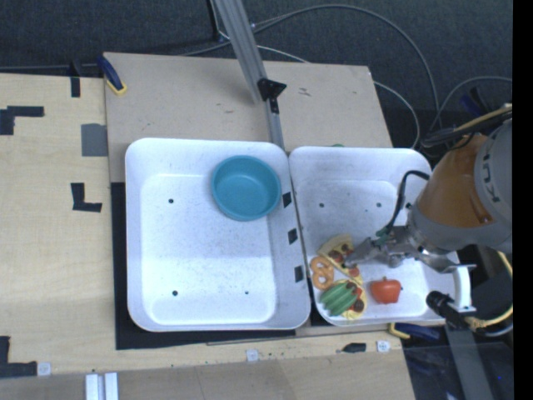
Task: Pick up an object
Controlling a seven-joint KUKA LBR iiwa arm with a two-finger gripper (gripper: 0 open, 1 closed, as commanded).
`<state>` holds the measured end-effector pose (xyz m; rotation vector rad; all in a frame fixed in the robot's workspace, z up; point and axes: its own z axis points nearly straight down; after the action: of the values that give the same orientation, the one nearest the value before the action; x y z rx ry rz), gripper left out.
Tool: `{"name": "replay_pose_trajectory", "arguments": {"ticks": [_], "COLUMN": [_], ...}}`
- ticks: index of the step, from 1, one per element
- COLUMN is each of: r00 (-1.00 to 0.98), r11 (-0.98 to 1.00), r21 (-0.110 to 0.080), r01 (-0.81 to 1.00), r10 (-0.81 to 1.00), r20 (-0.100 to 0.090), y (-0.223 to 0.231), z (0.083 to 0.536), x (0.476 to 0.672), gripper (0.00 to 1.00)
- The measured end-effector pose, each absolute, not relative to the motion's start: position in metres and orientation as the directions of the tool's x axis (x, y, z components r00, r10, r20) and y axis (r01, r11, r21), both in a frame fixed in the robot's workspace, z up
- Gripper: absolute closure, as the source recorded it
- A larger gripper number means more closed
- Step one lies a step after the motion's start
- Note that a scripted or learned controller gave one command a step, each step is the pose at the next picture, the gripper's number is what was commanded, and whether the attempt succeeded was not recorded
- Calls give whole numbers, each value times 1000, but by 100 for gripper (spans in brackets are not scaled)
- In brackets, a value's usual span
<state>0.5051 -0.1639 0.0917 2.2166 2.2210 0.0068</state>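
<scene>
In the right bin (350, 182), near its front left corner, lies a cluster of small objects: a yellow piece (336, 245), an orange pretzel-shaped piece (321, 269), a green piece (337, 296). A red tomato-like object (385, 290) rests a little to their right. My gripper (353, 255) reaches in from the right, low over the bin, its tip at the right edge of the yellow piece and the pretzel. Nothing shows clearly between its fingers.
A blue bowl (245, 187) sits in the back right part of the left bin (166, 248). A grey pole (250, 48) slants down to the divider between the bins. Cables run behind the right bin.
</scene>
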Motion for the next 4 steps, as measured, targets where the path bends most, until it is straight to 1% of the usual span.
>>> {"name": "replay_pose_trajectory", "arguments": {"ticks": [1,2,3,4], "r00": [-3,-1,0,0], "r11": [3,1,0,0], "r21": [11,3,3,1], "r01": [1000,1000,1000,1000], "r10": [1000,1000,1000,1000], "r20": [-1,-1,-1,0], "y": [-164,-163,-166,-166], "z": [104,145,189,212], "x": [507,508,503,504], "gripper": [100,100,100,100]}}
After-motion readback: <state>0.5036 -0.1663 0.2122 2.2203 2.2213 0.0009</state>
